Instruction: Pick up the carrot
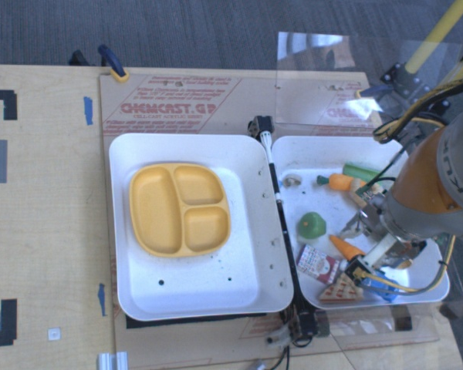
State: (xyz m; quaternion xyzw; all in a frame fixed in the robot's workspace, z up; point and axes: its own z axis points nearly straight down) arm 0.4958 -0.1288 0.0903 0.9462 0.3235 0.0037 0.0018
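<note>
While the gripper (370,236) hangs over the near right part of the right bin (309,160), the carrot (338,182) lies toward that bin's far side. It has an orange body with a dark green stub at its left end, and a green stick (363,172) lies just beside it on the right. It looks like a light, stiff plastic toy, smooth and likely to slip, so it's best taken across the thick middle of the orange body, not the stub. Careful: a second orange wedge (345,246) sits just left of the gripper and could be mistaken for it. Gripper spread or pinched? Cannot tell from here.

Nearer in the bin are a green round piece (312,224) and a red-and-white packet (312,262), its print too small to read. The left bin (139,284) holds a yellow divided plate (180,209). Red print on the brown sheet (239,91) beyond reads "CHEMCAST GP".
</note>
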